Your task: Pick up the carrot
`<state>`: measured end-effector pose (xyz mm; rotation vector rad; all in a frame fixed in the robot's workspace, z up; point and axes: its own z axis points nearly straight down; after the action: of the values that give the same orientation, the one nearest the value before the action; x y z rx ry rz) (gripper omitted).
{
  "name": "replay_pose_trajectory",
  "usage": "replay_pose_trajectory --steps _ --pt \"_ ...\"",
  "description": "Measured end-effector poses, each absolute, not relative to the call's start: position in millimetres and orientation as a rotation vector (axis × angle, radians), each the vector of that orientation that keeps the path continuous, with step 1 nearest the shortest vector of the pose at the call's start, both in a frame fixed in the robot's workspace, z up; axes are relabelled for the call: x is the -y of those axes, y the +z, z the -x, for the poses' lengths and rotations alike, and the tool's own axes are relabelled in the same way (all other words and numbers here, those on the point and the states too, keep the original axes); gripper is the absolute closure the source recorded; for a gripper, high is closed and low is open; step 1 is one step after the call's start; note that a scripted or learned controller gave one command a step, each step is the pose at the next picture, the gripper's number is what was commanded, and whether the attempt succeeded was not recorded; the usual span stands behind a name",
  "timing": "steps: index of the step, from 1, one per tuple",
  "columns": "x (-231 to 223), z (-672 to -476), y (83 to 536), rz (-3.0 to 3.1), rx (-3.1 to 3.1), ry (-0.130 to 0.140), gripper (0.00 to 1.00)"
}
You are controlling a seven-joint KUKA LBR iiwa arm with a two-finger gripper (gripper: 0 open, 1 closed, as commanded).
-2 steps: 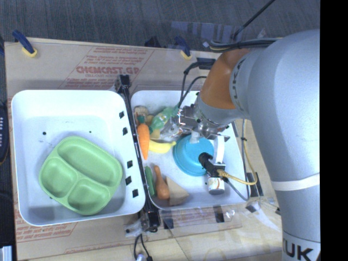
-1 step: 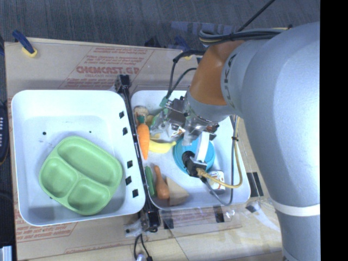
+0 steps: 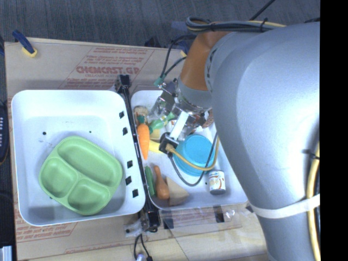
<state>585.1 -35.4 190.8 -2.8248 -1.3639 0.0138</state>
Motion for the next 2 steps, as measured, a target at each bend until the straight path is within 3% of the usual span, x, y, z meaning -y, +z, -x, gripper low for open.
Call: replay_pose_trajectory --steps 1,2 --pt "32.8 -568.3 189.9 2.937 1.088 0.025 0.0" --pt "24.7 -577.4 190.4 3.049 0.735 0.017 0.0"
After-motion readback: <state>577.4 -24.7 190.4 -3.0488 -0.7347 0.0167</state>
